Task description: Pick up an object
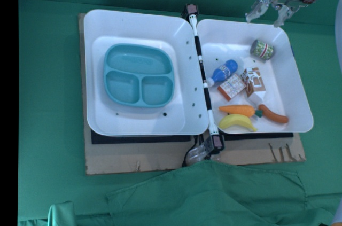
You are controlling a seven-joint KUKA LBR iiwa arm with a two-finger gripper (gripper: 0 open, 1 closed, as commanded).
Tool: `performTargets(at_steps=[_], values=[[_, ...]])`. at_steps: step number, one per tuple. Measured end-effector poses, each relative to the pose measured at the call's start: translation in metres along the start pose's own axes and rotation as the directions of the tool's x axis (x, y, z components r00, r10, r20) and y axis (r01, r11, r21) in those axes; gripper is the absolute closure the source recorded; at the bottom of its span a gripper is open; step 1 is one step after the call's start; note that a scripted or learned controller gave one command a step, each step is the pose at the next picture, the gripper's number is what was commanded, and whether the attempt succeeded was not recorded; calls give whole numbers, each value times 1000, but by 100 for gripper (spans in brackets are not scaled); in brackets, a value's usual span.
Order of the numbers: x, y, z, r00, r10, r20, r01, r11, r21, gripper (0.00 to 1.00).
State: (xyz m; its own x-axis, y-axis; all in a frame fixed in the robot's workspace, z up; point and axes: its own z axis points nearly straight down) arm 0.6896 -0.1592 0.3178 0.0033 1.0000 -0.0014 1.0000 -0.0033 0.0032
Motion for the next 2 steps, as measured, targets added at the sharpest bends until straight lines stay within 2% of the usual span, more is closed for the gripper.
performTargets(at_steps=[1, 2], values=[[-25, -77, 65, 1000, 5, -1, -5, 1000, 10, 0], [9, -35, 138, 1000, -3, 3, 3, 1000, -2, 0]])
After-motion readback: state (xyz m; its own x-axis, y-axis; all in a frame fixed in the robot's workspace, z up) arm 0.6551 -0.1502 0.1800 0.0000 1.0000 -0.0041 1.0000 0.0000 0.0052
